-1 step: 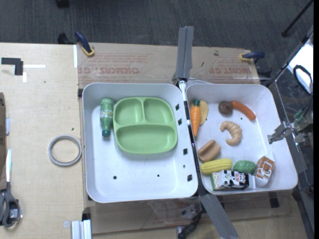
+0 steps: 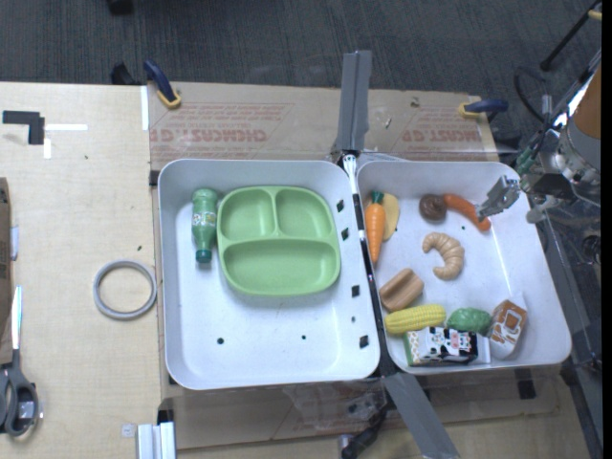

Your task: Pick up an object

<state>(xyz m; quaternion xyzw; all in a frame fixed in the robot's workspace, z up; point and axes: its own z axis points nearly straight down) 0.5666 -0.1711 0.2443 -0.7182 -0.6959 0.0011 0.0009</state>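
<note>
On the far left of the tabletop (image 2: 76,189) lie a pair of scissors (image 2: 17,395) and a grey tape ring (image 2: 125,289). The left bin (image 2: 258,357) holds a green bottle (image 2: 204,223) lying beside a green divided plate (image 2: 279,239). In the right bin (image 2: 535,285), a carrot (image 2: 375,228) lies along the left wall, touching a yellow piece behind it. Further right sit a brown round item (image 2: 433,207), a croissant (image 2: 445,254), a hot dog (image 2: 401,288), a corn cob (image 2: 414,318), a black-and-white carton (image 2: 442,345), a green vegetable (image 2: 469,320) and a small orange-and-white pack (image 2: 508,324). An orange sausage (image 2: 467,209) lies near the bin's back right corner. The claw (image 2: 499,197) hangs just beside the sausage's right end, its fingers slightly parted with nothing between them.
</note>
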